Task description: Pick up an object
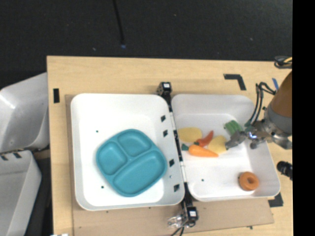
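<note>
Reaching into the right bin point(261, 173), the gripper point(239, 137) hangs just right of the food pile point(203, 142), near the green piece point(233, 127); its grip is unclear.

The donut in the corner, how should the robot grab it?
Probably from straight above, with the fingers closing across the donut's outer rim. It looks to lie flat in the right bin, well apart from the carrot and other food, so there is room on most sides. The bin's wall is close on its right, so pinching front to back looks safer. The end effector hangs farther back.
</note>
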{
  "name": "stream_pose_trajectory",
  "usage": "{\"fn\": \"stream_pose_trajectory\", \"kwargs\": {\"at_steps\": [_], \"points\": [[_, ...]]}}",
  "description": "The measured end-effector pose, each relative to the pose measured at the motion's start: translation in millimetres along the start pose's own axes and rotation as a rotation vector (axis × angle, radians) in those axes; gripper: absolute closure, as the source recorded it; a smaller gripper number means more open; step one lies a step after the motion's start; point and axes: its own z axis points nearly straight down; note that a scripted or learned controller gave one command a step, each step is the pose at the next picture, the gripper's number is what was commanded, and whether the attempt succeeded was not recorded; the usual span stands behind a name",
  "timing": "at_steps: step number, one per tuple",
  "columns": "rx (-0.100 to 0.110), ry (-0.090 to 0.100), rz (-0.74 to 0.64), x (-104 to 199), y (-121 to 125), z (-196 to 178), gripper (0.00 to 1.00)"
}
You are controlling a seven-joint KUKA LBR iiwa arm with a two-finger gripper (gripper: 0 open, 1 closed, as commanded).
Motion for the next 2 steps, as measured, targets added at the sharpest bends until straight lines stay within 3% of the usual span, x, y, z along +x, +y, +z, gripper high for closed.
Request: {"fn": "stream_pose_trajectory", "kwargs": {"at_steps": [1,2], "points": [[0.0,0.0,0.001,-0.6,-0.4,52.7,0.0],[-0.008,-0.002,0.004,-2.0,1.2,38.5,1.0]]}}
